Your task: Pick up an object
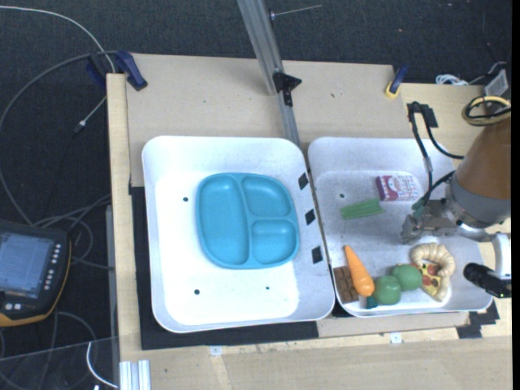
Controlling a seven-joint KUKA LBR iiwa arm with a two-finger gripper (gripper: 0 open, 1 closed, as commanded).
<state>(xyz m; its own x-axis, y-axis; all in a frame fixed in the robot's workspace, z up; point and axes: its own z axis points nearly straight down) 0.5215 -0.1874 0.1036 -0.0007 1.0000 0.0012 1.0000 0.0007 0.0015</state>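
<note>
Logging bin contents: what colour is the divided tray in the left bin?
Light blue; the divided tray shows clearly in the camera view.

One fixed camera looks down at a slant on both white bins (162,218).
</note>
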